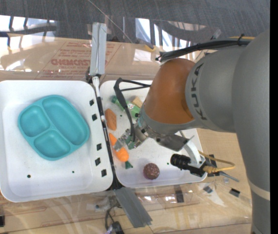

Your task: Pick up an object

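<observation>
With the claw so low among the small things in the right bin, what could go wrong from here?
1. The claw sits in a tight cluster near the bin's left wall: orange pieces and small green bits. It may close on two things or none.
2. Coming down, it could push the orange piece against the wall instead of gripping it.
3. The brown ball looks round and might roll if bumped.
</observation>
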Available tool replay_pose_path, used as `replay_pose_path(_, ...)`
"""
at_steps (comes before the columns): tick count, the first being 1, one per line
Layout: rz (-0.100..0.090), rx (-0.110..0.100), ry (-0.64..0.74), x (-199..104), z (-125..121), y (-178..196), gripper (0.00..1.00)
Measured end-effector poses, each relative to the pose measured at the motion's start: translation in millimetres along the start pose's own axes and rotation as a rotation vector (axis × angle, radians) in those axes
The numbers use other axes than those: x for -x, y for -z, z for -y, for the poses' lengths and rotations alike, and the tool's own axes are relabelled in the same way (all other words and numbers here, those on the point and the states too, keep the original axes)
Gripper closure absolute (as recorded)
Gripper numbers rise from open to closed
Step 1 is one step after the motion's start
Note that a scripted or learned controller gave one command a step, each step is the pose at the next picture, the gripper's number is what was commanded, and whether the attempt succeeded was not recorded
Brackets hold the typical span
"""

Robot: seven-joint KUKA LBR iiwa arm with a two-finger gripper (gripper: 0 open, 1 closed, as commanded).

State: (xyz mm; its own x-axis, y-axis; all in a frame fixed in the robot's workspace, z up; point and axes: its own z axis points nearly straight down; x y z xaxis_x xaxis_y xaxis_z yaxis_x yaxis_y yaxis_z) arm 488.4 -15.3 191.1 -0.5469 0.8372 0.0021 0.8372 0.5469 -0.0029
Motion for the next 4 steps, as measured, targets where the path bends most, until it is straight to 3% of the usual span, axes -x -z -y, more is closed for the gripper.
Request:
replay_pose_path(1,0.003,0.005,-0.34,23,-33,93,1.0)
replay_pose_path(2,-0.002,-0.006,-0.677,-32,-71,13,1.0)
replay_pose_path(3,-0.001,-0.003,-0.802,-58,-24,6,1.0)
replay_pose_path(4,0.001,0.004,-0.534,-66,-30,59,1.0)
